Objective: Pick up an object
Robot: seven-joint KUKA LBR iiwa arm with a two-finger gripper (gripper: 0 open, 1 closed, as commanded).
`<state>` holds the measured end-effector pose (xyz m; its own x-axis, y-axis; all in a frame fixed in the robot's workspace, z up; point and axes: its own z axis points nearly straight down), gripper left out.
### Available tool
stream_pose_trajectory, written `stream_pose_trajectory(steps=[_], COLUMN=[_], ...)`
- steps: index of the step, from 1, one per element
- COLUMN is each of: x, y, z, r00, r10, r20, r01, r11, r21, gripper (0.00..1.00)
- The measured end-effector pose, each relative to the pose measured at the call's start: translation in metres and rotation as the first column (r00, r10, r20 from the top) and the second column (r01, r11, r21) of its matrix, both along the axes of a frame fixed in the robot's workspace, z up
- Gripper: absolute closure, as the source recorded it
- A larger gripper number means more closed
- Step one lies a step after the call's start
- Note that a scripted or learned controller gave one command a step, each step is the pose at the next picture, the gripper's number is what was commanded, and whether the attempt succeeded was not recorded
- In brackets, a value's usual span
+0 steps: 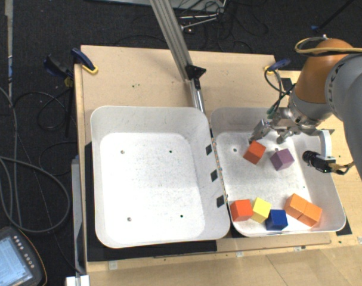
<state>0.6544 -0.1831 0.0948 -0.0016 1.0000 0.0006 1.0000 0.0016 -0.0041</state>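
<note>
The bench, pale wood, fills the middle of the view and carries two shallow white bins side by side. The left bin is a speckled white tray. The right bin holds all the blocks. The grey arm, with its orange band, reaches in from the right and hangs over the far part of the right bin.

Its gripper sits low over the bin, fingers spread a little apart, and nothing is between them. The tip of one finger is just beside the top of the orange-red block, which lies on the bin floor. Near it to the right sits the purple block, tilted.

Along the near edge of the right bin: a large orange block toward the right corner, then a blue block, a yellow block touching it, and a red-orange block at the left.

No brand, label or readable writing shows on any of them.
</note>
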Motion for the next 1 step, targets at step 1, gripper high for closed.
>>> stream_pose_trajectory(steps=[1], x=[0.0022], y=[-0.0002], z=[0.0145], r00=[1.0], r10=[0.001], r20=[0.008], r01=[-0.001], r11=[1.0], r21=[-0.002], gripper=[1.0])
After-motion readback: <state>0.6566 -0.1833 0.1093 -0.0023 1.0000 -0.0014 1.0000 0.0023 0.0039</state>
